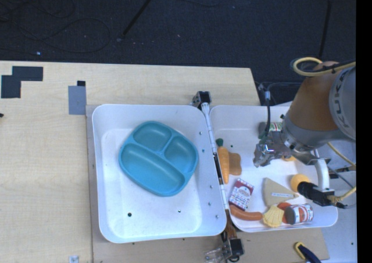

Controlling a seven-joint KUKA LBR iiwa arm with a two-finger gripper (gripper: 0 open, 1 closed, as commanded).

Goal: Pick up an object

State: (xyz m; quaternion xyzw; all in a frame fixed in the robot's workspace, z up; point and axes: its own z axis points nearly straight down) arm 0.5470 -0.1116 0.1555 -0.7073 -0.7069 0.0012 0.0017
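On the pale wooden desk [46,157] two shallow white plastic bins are recorded side by side. The left bin [116,227] carries a blue, three-compartment plastic plate [158,157], lying flat and well apart from the arm. In the right bin [247,128] the candidate objects are crowded toward the near edge: an orange carrot-shaped toy [224,164] against the dividing wall, a small red-and-white carton [240,193], a reddish sausage-shaped toy [246,216], a pale wedge-shaped piece [279,189], a yellow lumpy toy [272,216] and a small jar with a dark lid [297,214]. The metal two-finger gripper [264,154] is seen low over the bare upper floor of the right bin, near but apart from these items; nothing is seen between the fingers, and whether they are released or clenched cannot be told. Risks are judged as follows: a closure here would probably catch nothing; a descent into the cluster could pinch two touching items or push one against the wall; the rounded toys could slip. Print is visible on the carton and the jar label, but none can be read.
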